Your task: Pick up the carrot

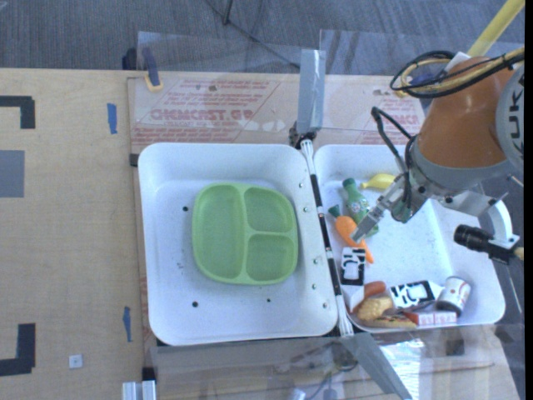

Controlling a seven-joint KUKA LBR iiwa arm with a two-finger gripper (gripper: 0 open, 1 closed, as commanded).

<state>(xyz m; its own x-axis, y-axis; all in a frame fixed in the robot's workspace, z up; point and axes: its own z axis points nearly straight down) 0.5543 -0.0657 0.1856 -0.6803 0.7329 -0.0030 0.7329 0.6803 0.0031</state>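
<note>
The carrot (345, 226) is a small orange piece lying in the right bin (487, 305), close to its left wall. My gripper (361, 232) slants down from the right, and its tip sits right on the carrot's middle, covering part of it. An orange end of the carrot pokes out below the tip. The tip is too small and dark to show whether anything is held.
A green bottle (354, 194) and a yellow banana (381, 180) lie just behind the carrot. Black-and-white boxes (354, 267), a can (455, 292) and a bread-like item (375, 307) crowd the bin's front. The left bin (158, 173) holds a green divided plate (246, 233).
</note>
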